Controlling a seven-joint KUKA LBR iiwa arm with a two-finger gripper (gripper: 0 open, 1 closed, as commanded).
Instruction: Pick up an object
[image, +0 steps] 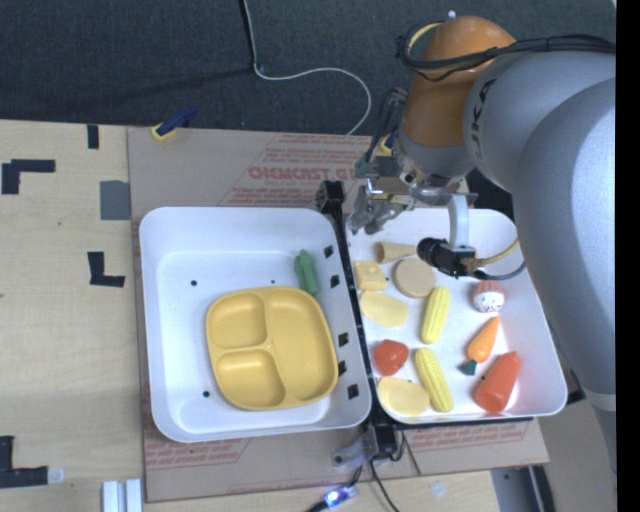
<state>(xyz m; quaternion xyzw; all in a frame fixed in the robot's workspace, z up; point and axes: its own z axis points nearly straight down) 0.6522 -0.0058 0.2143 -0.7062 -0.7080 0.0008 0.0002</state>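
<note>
The gripper (372, 215) hangs in the upper middle of the frame over the right bin's (548, 385) top-left corner; its finger spread cannot be told, while toy foods lie lower right, including a corn cob (435, 314)

Two shallow white plastic bins are sitting side by side on the bench. A yellow three-compartment plastic tray (271, 346) is lying in the left bin (170, 330), with a small green toy vegetable (306, 272) just behind it near the dividing wall. Two yellow toy corn cobs (434, 345), orange toy carrots (487, 358) and pale toy food slices (395, 290) are lying in the right bin (545, 395).
</note>
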